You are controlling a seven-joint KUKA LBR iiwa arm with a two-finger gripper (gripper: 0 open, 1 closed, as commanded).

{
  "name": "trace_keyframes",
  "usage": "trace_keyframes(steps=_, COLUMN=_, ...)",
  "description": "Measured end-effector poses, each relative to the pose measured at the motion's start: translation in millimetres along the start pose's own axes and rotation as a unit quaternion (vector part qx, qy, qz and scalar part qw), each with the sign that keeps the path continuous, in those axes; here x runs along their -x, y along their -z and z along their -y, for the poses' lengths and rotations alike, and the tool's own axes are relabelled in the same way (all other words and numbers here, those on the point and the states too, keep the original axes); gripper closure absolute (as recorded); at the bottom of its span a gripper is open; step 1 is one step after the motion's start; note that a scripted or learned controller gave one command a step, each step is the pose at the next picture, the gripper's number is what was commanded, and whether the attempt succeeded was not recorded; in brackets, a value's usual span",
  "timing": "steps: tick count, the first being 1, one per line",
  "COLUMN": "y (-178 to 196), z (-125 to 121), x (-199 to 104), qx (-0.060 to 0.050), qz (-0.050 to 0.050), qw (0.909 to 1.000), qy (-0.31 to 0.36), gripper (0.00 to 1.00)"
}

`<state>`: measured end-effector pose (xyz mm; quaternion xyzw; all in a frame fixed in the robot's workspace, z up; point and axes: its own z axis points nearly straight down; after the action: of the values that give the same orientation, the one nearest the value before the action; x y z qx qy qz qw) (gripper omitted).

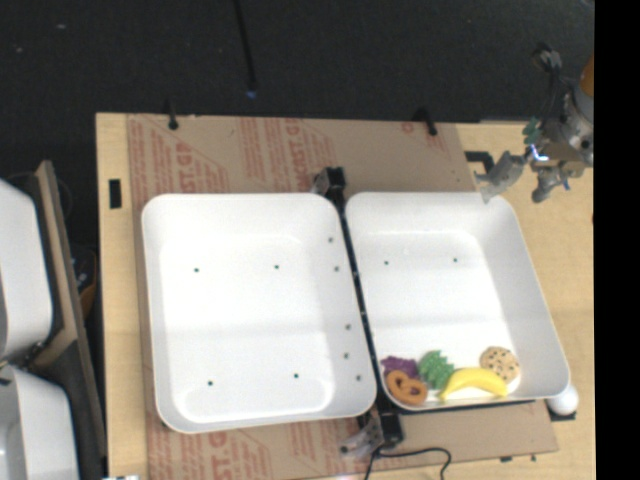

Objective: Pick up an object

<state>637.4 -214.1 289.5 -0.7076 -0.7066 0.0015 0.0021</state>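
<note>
Along right bin's (pixel 520 268) near wall: 1 banana (pixel 473 384), 1 cookie (pixel 499 364), 1 pretzel (pixel 405 388).

Two white bins (pixel 250 218) side by side on cardboard sheet (pixel 250 153), w/ black clamp (pixel 330 181) btwn them.

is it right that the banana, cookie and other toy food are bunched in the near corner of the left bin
Not quite: the camera view shows the banana, cookie and other toy food bunched in the near corner of the right bin, not the left bin.

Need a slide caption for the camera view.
Gripper hovers beyond right white bin; yellow toy banana lies inside.
</note>
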Motion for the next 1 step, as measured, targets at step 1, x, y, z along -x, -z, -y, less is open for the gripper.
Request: trace_keyframes(steps=1, y=3.7, z=-0.9, x=-0.3, qx=0.003, qz=0.001, qw=1.0000, qy=0.000, gripper=0.00)
